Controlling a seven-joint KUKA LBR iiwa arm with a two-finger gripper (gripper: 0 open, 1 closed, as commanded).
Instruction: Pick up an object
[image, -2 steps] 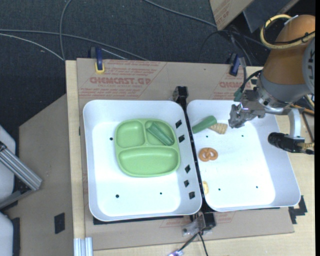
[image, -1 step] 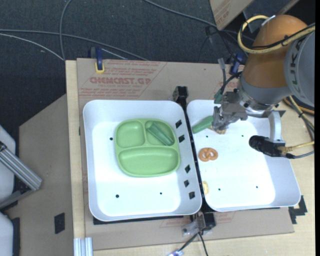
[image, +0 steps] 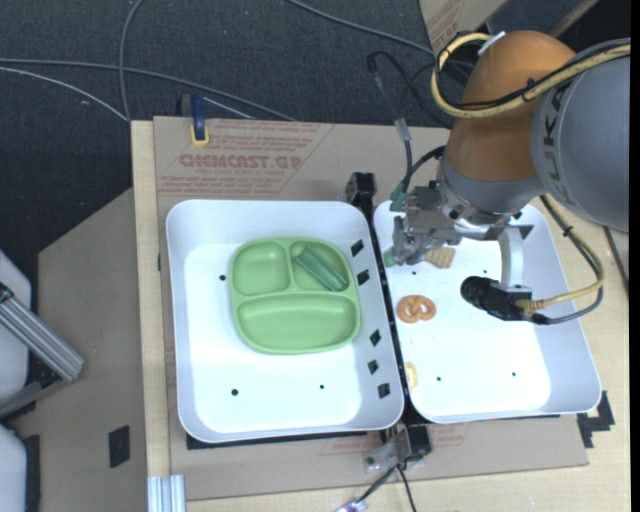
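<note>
Camera view has us looking down on two white bins side by side on the table. Left bin (image: 200, 330) carries a green divided plate (image: 294, 296) w/ a darker green piece (image: 322, 265) lying in its upper right compartment. Right bin (image: 500, 385) has a small orange pretzel-shaped thing (image: 416, 309), a tan block (image: 439, 258) just above it, and a tiny yellow bit (image: 411, 375) near the divider.

Pincer (image: 410, 245) is low over the right bin's upper left corner, right beside the tan block, approx. touching it. We can't tell if it's wide or narrow; arm hardware hides that.

We judge this as the approach/grasp step, nothing lifted yet. Likely target is the tan block, poss. the pretzel thing. Next move calls for centring over the chosen piece, closing on it, then lifting straight up w/o catching the bin wall close by.
</note>
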